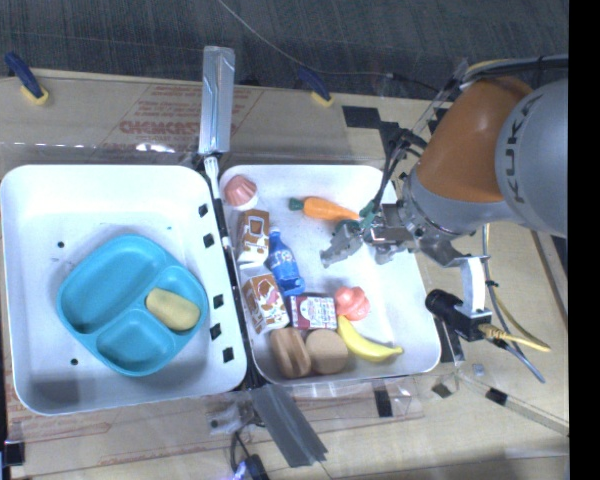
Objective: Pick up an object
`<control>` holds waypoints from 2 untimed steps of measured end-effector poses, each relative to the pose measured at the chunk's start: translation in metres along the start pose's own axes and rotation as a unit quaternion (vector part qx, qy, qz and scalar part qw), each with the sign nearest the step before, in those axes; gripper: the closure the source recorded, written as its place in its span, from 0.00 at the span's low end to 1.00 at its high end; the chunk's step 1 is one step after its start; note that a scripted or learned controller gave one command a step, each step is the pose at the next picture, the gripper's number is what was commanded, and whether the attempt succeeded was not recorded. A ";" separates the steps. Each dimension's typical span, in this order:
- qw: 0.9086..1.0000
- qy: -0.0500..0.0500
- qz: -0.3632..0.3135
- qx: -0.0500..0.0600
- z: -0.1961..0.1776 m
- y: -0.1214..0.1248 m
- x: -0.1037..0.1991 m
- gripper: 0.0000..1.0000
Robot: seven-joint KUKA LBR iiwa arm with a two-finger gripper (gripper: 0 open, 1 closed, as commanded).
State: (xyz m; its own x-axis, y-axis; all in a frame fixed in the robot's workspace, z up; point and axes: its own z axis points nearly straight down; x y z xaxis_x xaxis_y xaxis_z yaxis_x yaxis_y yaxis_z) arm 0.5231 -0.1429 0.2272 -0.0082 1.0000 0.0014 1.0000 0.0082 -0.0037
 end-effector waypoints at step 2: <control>0.997 -0.014 -0.070 -0.015 0.119 -0.002 0.032 0.00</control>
State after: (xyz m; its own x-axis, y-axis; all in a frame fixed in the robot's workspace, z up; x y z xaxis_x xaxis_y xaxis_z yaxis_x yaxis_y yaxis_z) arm 0.5203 -0.1112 0.1080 -0.1484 0.9885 -0.0290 0.9885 0.1491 0.0237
